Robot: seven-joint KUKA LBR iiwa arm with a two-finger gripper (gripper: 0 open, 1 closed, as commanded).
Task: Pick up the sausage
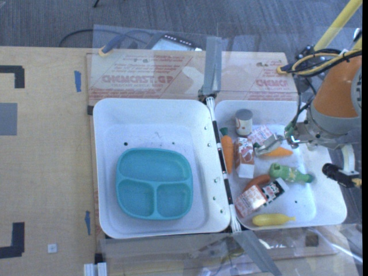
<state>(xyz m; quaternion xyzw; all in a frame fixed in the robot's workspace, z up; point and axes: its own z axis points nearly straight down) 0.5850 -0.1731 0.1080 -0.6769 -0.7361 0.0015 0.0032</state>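
Silver gripper [275, 144], grip state unclear, hovers in the right bin [330, 210]; the sausage [257, 181] lies below-left of it.

Colours we see across the two bins

We note a teal plate [153, 184] in the white left bin [109, 119]; in the right, an orange carrot [227, 153], yellow banana [273, 219], green toy [290, 173], reddish-brown sausage [257, 181], and red-and-white carton [250, 200].

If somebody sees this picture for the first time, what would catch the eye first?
Probably the teal divided plate, alone in the left bin. Next, the heap of toy food in the right bin, with a yellow banana at the front, and the arm's orange band at the right.
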